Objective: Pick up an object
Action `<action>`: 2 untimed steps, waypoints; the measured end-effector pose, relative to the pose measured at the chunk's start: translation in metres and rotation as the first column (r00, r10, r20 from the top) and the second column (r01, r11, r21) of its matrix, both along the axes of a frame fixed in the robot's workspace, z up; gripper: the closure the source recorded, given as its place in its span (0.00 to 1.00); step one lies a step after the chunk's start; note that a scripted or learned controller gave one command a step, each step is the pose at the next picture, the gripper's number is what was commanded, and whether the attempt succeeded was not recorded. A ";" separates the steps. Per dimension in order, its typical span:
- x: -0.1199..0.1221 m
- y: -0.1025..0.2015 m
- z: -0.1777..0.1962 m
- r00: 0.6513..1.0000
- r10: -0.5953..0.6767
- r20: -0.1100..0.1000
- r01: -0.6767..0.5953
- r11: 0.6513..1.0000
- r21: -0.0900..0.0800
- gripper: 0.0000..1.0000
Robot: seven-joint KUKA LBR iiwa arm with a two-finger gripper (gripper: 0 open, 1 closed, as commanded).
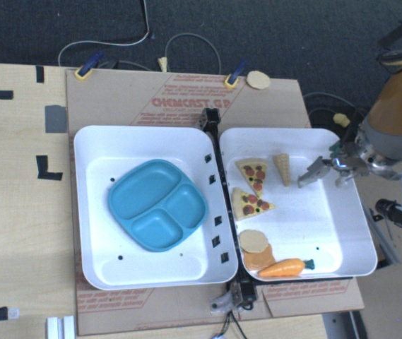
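Two fingers can be made out on the gripper (321, 171), spread apart with nothing between them, poised over the upper right part of the right bin (352, 207). Nothing has been picked up yet.

Nearest to the tool lies a small cone (283, 169), just to its left, with a pizza slice (253, 173) beside that and a second pizza slice (249, 203) below. These three are judged the likeliest targets. A miss could be caused by the flatness of the slices: fingers closing on a thin piece lying flush on the floor may simply slide over it. The cone is narrow and could be nudged aside or rolled if only one finger meets it first.

Further off, a round cracker (253, 241) rests touching an orange piece (259, 258), and a carrot (282, 268) lies against the near wall of the bin. A grasp there could be blocked by that wall, or two things could be disturbed at once.

Open floor is seen through the middle and right of the right bin, giving room for descent. The divider (216, 182) between bins stands close to the slices, so a finger could strike it. In the left bin (87, 189) a blue tray (158, 205) sits well apart from the tool.
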State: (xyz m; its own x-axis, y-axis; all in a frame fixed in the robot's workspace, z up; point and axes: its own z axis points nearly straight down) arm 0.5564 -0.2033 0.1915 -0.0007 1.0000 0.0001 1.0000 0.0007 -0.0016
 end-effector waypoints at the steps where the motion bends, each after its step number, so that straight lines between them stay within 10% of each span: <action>1: 0.035 0.022 -0.103 1.000 0.003 -0.003 -0.003 1.000 0.001 0.00; 2: 0.102 0.046 -0.106 1.000 0.004 0.005 -0.004 1.000 -0.003 0.00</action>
